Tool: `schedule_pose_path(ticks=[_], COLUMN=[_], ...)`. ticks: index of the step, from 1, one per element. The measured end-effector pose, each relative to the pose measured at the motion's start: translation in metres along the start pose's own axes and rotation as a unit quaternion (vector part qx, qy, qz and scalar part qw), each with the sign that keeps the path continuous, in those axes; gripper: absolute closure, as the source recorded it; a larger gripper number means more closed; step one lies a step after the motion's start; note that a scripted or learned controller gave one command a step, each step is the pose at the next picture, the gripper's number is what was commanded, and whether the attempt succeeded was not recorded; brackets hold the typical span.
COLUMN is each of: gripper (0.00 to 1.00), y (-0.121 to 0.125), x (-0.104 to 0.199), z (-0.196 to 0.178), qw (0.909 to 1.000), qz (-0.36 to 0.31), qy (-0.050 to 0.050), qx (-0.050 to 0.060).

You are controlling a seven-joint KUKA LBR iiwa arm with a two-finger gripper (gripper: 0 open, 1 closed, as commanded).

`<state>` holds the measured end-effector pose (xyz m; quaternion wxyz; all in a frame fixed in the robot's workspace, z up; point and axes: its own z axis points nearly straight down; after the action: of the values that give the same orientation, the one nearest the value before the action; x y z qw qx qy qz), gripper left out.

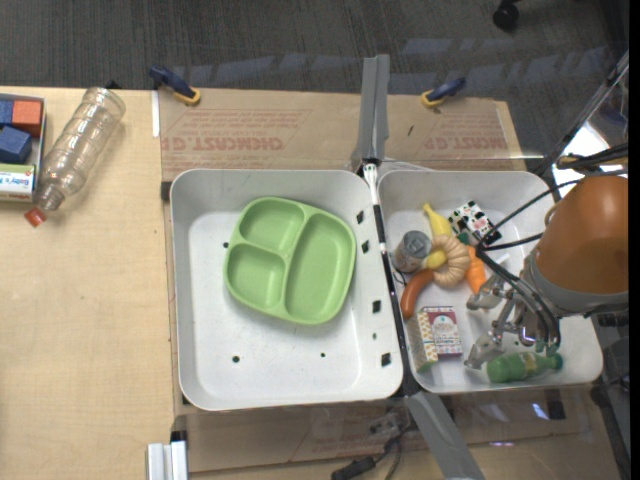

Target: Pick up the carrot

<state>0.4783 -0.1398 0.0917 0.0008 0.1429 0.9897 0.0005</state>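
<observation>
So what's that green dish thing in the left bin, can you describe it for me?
The green plate is a pale lime, rounded-square dish that looks like smooth plastic. Raised ridges split it into three wells: two smaller ones on its left side, one long one on the right. It lies flat and right side up on the floor of the left bin, a little above the bin's middle, turned slightly askew. Its wells hold nothing, and it touches only the bin floor.

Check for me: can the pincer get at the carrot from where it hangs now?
Probably yes. The carrot lies exposed in the right bin, close beside the pincer; only the croissant crowds one side.
</observation>
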Motion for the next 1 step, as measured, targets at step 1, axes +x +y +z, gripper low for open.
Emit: schedule_pose_path(ticks=[1], gripper=[0.00], y=[0.0081], x=[0.0020], z=[-0.0145], qw=[0.9966], qz=[-0.082], qy=[-0.001], qx=[0.000])
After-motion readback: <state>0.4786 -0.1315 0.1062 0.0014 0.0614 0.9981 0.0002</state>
